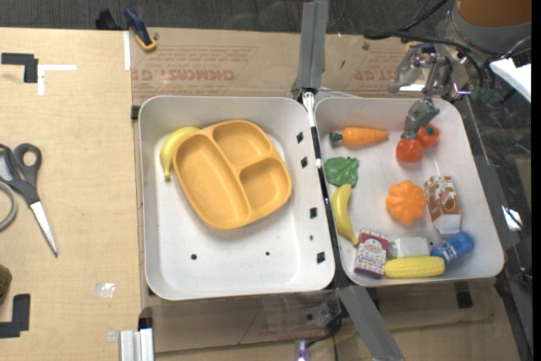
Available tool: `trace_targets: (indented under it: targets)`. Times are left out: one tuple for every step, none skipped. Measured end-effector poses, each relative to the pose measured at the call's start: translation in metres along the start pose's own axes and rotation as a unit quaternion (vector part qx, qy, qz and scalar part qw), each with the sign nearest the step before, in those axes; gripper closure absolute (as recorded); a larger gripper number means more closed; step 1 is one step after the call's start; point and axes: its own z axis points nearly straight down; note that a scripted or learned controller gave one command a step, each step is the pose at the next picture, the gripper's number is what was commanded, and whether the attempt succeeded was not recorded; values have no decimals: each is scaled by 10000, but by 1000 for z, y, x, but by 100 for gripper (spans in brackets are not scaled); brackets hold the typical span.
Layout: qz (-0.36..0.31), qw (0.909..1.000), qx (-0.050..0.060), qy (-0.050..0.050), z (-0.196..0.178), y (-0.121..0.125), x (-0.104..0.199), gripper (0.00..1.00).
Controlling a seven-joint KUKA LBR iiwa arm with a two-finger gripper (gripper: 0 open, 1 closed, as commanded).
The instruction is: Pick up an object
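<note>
- The two-finger metal gripper (417, 124) hangs over the far part of the right white bin (474, 150), its tip just above a small round red plastic tomato (410, 150).
- Whether the tool is spread or pressed together cannot be told.
- A clean grasp likely calls for a straight descent centred on the tomato, clear of the orange plastic carrot (362, 136) just beside it.
- Being round, the tomato has no clear long axis; its green top seems to face the far right.
</note>
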Motion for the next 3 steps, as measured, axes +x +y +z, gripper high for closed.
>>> trace_targets:
  targets:
    - [236, 9997, 0, 4, 150, -18, 39, 0]
    - [310, 9995, 0, 5, 171, -28, 137, 0]
    - [296, 9996, 7, -18, 162, -27, 135, 100]
